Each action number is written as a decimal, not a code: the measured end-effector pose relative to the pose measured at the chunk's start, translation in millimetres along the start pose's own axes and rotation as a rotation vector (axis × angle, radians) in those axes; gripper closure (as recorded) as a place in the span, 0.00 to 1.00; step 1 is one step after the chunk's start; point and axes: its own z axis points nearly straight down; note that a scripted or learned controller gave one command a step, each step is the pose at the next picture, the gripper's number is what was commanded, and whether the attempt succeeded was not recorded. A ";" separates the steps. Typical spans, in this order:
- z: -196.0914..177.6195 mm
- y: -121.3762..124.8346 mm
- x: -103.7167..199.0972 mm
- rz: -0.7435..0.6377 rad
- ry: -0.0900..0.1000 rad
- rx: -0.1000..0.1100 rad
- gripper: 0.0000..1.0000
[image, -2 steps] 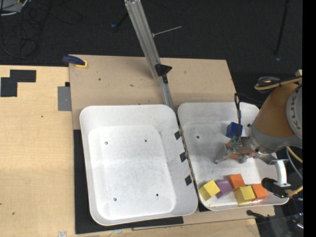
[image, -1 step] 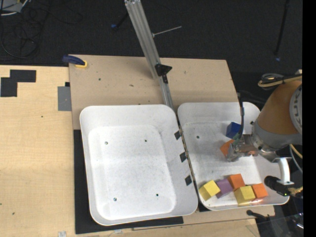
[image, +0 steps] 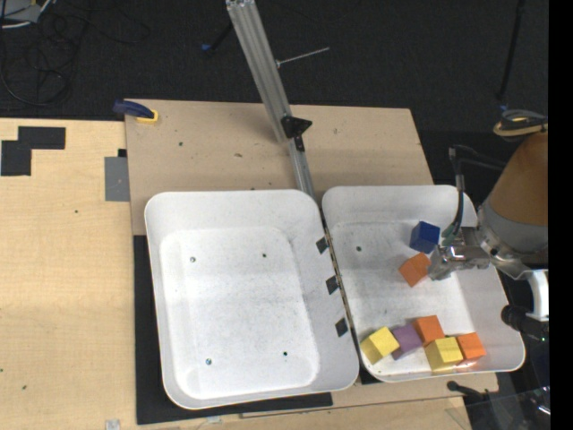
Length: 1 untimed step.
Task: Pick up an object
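Your gripper (image: 445, 260) sits low in the right bin (image: 376, 218), reaching in from the right edge, with its tip right against an orange block (image: 414, 270) and a blue block (image: 425, 236) just above it. You cannot tell from this angle whether it has closed on either block. Five more blocks (image: 421, 340) cluster along the bin's near wall, well apart from the tool.

My gripper (image: 445, 262) has an orange block (image: 414, 270) just beside it on its left and a blue block (image: 425, 235) close behind. Toward me, a cluster of blocks (image: 424, 340) crowds the right bin (image: 376, 206); farther left, past the divider, I see open floor.
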 end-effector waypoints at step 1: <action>-60.0 -5.7 -4.1 -0.006 -0.001 -0.002 1.00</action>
